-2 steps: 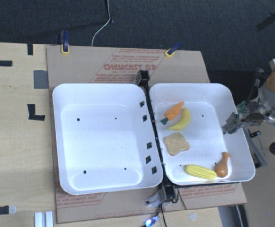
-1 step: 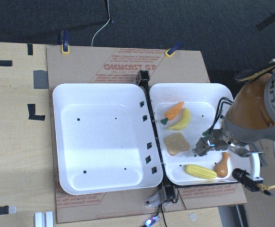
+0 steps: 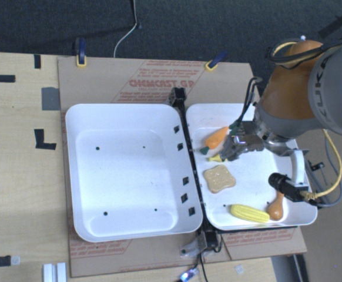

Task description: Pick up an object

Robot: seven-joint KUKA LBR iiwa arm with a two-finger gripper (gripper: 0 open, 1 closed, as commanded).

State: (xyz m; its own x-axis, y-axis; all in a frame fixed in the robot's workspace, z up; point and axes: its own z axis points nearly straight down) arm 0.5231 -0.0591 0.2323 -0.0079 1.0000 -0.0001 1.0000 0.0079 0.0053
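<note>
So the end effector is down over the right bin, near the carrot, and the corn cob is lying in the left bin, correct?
Not quite. The camera view shows the corn cob in the right bin, near its front edge, not in the left bin. The rest holds: the end effector is over the right bin, close to the carrot.

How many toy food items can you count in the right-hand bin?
4: a carrot near the gripper, a slice of bread mid-bin, a corn cob at the near rim, and a drumstick beside it. The arm may hide others.
</note>
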